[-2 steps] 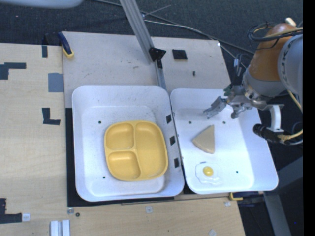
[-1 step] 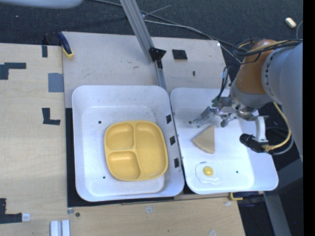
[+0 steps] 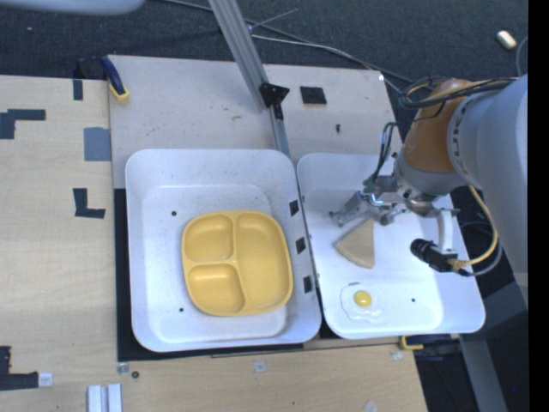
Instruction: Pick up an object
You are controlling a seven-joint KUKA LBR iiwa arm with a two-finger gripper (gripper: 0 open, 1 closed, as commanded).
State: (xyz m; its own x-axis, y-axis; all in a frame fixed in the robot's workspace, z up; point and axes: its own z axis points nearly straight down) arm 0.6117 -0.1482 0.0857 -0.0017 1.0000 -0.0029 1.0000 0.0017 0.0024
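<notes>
Fried egg (image 3: 362, 301) lies below the wedge (image 3: 358, 247) in the right bin (image 3: 429, 316), while the fingers (image 3: 347, 213), spread open just above that wedge, may close on nothing and slide off its slanted face

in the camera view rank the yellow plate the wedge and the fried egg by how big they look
1. Yellow divided plate, clearly the largest.
2. Tan wedge.
3. Fried egg, close to the wedge in apparent size, so that order is unsure.

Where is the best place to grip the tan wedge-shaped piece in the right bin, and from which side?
Probably the narrow upper end of the tan wedge-shaped piece, coming from above. It lies flat in the right white bin, tapering toward the gripper, so its narrow part should fit between the fingers best.
</notes>
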